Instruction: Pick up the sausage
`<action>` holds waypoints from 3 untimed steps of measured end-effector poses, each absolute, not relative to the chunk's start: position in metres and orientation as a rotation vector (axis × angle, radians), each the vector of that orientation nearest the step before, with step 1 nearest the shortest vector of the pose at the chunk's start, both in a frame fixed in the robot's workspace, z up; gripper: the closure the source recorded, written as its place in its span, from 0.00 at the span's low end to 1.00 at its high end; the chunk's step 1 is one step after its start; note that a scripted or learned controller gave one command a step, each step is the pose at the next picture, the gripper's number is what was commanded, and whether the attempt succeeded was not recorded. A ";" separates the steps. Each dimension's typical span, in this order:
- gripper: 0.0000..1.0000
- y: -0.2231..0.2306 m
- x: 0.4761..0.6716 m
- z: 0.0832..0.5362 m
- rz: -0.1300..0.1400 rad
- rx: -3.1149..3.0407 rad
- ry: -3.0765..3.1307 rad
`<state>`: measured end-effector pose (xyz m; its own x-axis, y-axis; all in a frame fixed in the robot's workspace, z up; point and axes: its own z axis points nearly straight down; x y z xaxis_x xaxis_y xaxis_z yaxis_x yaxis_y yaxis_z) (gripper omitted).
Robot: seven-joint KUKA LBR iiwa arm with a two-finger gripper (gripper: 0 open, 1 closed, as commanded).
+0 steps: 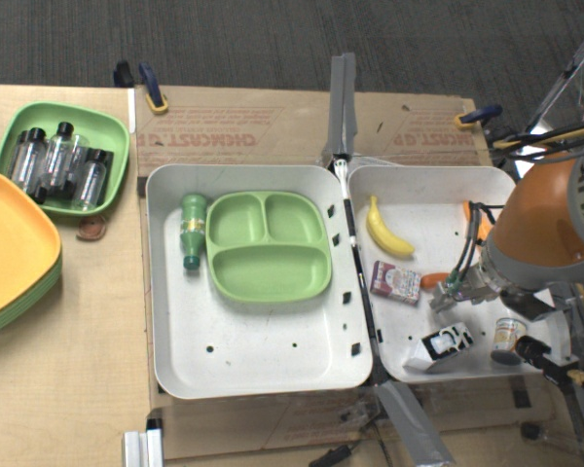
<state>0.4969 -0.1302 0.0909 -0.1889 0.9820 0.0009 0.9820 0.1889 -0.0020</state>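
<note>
Desk: wood-toned top; brown cardboard sheet lies under both bins.
Left bin: shallow, white, at the desk's middle.
Right bin: shallow, white, its left wall against the left bin's right wall.
Green divided plate: three compartments, flat in the left bin, toward its far edge.
Green bottle: lying lengthwise in the left bin, just beside the plate's left rim, near the bin's far-left corner.
Banana: yellow, in the right bin near its far-left part.
Small purple box: in the right bin, nearer than the banana, close to the left wall.
Sausage: small orange-red piece on the right bin's floor, just right of the purple box, beside the gripper.
Black-and-white item: near the right bin's near edge; kind not readable.
Small jar: right bin, near-right part, partly covered by the arm.
Arm: grey with orange band, over the right bin's right side.
Gripper: low over the bin floor, next to the sausage; state of the jaws cannot be told.
Green tray: desk's far-left area, holding several clear bottles with black caps.
Yellow plates: stacked at the desk's left edge.
Clamps: blue-and-yellow, at the cardboard's far edge.
</note>
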 end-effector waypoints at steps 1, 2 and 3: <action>1.00 -0.145 0.507 0.092 -0.001 -1.458 -2.784; 1.00 -0.174 0.523 0.091 0.000 -1.559 -2.728; 1.00 -0.158 0.479 0.091 -0.001 -1.311 -2.854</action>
